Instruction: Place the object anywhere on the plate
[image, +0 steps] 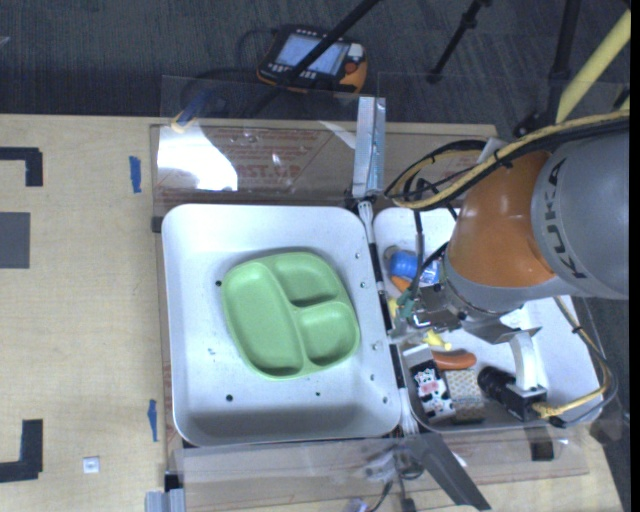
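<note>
The arm (560, 220) covers much of the right bin (575, 365) and runs off the right edge; the gripper (425, 315) is buried among cables; a blue object (403, 264) shows partly, too small to identify.

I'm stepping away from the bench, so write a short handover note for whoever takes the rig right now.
Gripper: low over the right bin, among the small items; grip state can't be read from above.
Green plate: in the left bin, three compartments, nothing on it.
Objects: blue piece, hot dog toy, black-and-white block lie in the right bin.
Done: nothing placed.
Left: pick one object, carry it left, set it on the plate.
</note>
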